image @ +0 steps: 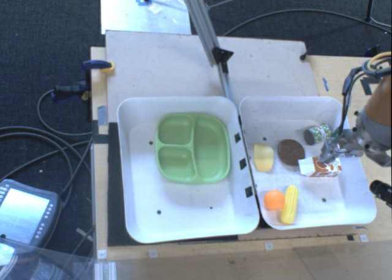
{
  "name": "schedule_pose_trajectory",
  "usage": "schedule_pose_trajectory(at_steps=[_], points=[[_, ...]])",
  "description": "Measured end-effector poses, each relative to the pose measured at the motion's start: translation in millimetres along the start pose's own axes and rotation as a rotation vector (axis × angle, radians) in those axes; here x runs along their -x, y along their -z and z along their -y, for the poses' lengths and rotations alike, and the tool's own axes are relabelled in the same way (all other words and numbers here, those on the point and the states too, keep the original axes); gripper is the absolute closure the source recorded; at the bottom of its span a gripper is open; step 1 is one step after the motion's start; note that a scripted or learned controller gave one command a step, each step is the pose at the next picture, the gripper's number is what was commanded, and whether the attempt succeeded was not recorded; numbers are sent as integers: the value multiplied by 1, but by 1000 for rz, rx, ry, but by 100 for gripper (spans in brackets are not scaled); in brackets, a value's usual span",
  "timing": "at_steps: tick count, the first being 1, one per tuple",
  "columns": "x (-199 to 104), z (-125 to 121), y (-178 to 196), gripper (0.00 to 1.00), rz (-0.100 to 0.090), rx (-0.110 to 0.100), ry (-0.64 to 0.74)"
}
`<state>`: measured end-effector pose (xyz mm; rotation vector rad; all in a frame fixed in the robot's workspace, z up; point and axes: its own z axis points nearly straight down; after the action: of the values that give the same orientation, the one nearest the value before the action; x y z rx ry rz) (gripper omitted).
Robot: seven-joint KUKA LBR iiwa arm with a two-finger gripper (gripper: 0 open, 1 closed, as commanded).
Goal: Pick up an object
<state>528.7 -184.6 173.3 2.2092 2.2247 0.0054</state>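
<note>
Arm comes in from the right; gripper [331,151] sits low in the right bin [361,211], right over a small orange-and-white carton [320,167]. Can't tell its state from this angle, too small and cluttered. The carton lies on the bin floor, seemingly touching the gripper tip. Green-patterned can [318,133] just beside the gripper, upper left. Brown round cookie [291,151] left of the carton, yellow block [264,157] further left. Orange ball [274,200] touching corn cob [290,204] near the front edge. Left bin [138,211] holds a green divided plate [193,148]. Both bins on the table [159,64].
</note>
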Motion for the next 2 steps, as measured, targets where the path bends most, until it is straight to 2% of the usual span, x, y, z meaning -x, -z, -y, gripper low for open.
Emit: schedule_pose_trajectory(at_steps=[1, 2], points=[[0, -2, 41, 100, 0, 0, 0], [-58, -12, 35, 100, -4, -5, 5]])
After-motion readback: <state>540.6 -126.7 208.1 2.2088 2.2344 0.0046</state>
